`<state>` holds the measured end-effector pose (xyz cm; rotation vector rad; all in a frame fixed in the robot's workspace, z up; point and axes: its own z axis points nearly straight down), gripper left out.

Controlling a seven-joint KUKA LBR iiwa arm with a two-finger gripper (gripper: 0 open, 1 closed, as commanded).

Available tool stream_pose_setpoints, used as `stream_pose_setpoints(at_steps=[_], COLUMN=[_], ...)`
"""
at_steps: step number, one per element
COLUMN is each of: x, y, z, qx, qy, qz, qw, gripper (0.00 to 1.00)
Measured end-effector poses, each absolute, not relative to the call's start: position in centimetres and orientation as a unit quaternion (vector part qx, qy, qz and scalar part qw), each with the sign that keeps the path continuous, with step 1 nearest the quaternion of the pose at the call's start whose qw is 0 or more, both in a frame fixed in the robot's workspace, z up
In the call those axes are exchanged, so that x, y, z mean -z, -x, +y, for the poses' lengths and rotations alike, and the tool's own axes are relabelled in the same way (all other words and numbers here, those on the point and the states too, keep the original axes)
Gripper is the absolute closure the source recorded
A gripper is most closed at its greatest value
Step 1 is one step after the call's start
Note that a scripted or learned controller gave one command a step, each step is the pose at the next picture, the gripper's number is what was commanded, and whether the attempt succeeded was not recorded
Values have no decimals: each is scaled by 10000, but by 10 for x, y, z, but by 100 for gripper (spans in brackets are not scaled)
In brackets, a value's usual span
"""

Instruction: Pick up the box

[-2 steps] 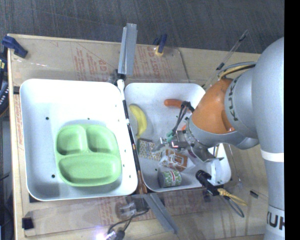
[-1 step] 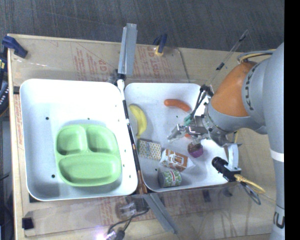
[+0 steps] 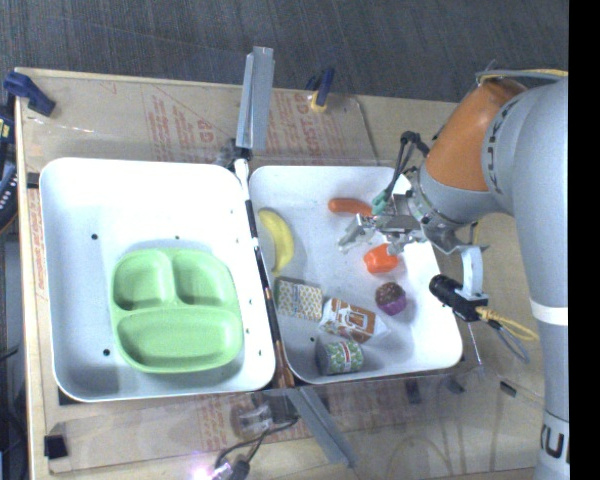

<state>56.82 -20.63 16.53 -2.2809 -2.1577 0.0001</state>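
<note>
1. Pincer fingers on the grey arm are seen low over the right white bin, near its far side.
2. Whether the pincer is open or shut cannot be told, because the metal parts are small and mixed together.
3. Nothing can be seen held in the pincer.
4. A small orange-red round thing is found just below the pincer tips.
5. A long red-orange sausage-shaped thing is laid just beside the pincer, toward the far wall.
6. The small white and brown cardboard box is laid flat near the front of the right bin, well apart from the pincer.
7. A flat patterned packet is placed just left of the box.
8. A green can on its side is placed in front of the box, close to the front wall.
9. A dark purple round fruit is set to the right of the box.
10. A yellow banana is laid along the left wall of the right bin.
11. A green plastic tray with three parts is held in the left white bin.
</note>
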Motion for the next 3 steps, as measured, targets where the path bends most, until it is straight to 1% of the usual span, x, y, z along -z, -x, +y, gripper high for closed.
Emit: stream_pose_setpoints(at_steps=[1, 2, 3], x=[-97, -142, -155], y=[-533, -543, -607], z=[-149, -180, -203], qx=[18, -4, 3], qy=[6703, 6968, 6323], qz=[-7421, -7172, -7747], qw=[-29, 12, 0], gripper=[0, 0, 0])
